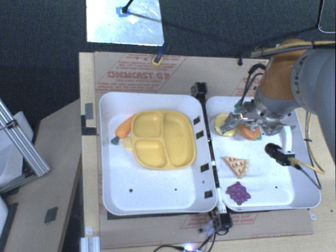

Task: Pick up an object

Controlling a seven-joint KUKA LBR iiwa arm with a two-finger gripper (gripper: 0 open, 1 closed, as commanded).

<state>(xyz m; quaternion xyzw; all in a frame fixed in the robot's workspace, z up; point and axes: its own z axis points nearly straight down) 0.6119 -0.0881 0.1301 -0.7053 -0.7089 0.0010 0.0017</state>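
My gripper is low over the back of the right bin. It sits right against a yellow toy food piece and partly covers it. An orange round piece lies just to the gripper's right, partly under the wrist. A pizza slice lies in the middle of the same bin, with a purple bunch of grapes nearer the front. I cannot tell whether anything is being gripped.
In the left bin, a yellow divided plate lies with an orange carrot against its left edge. A ridge with black clips separates the bins. A shiny metal sheet lies behind the bench.
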